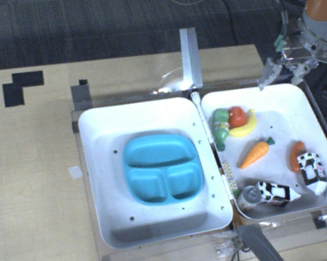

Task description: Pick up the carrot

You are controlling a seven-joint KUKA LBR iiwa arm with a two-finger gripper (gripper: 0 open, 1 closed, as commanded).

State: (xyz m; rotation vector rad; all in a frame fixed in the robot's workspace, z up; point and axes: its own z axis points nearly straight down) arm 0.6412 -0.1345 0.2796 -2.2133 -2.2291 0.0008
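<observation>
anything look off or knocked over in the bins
Nothing looks spilled or damaged. The carrot lies at a slant, apart from the other toys, in the right bin. One cow-patterned toy lies on its side by the front wall. The blue tray sits flat in the left bin.

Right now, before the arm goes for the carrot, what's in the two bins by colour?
Orange: 2, the carrot and an orange piece
Black-and-white cow toys: 2
Green: 1
Red: 1
Yellow: 1, banana
Blue: 1, tray
Total: 8
</observation>
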